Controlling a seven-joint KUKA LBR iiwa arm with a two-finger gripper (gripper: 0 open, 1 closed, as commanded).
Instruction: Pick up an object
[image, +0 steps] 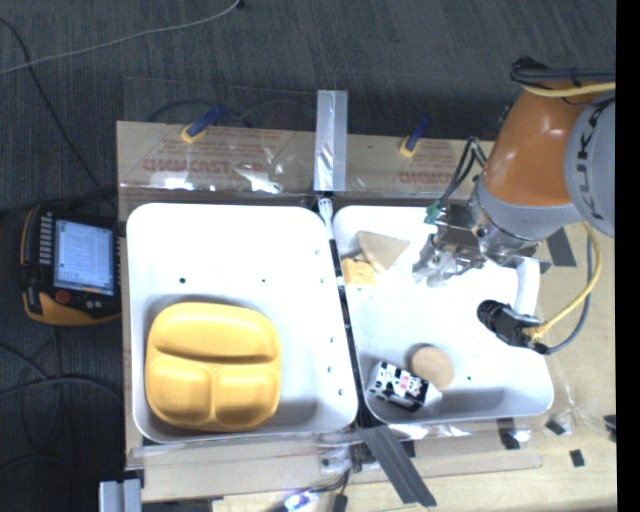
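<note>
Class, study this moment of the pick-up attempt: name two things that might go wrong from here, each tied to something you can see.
1. The gripper hovers over bare floor of the right bin, between the tan wedge and the cork disc; closing here would likely grab nothing.
2. The wedge lies against the bin's far left corner beside a yellowish piece, so a finger may strike the wall or nudge the neighbour.
</note>
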